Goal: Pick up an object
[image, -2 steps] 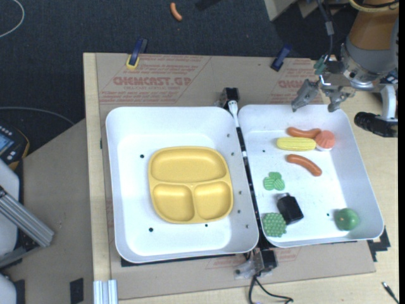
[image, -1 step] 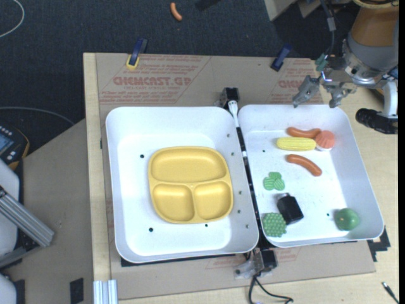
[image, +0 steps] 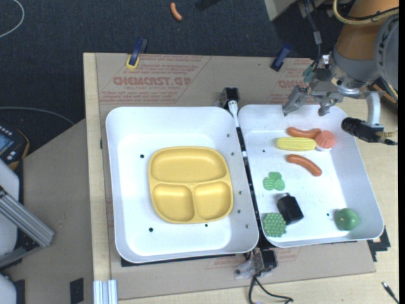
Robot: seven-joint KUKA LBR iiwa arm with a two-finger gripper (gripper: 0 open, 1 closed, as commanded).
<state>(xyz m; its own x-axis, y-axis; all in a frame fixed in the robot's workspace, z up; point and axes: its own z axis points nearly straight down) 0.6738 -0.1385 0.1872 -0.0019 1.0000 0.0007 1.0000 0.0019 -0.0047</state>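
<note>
End effector (image: 310,103) hangs open and empty over right bin's (image: 364,189) far edge; nearest item, a sausage (image: 304,132), lies just below it, beside corn cob (image: 296,144).

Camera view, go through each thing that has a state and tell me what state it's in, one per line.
Gripper: open, holding nothing, above the far edge of the right bin.
Yellow divided plate: right side up in the left bin, nothing in its compartments.
Corn cob: lying flat.
Two sausages: lying flat, apart.
Green apple: resting near the right bin's near corner.
Black block: lying tilted.
</note>
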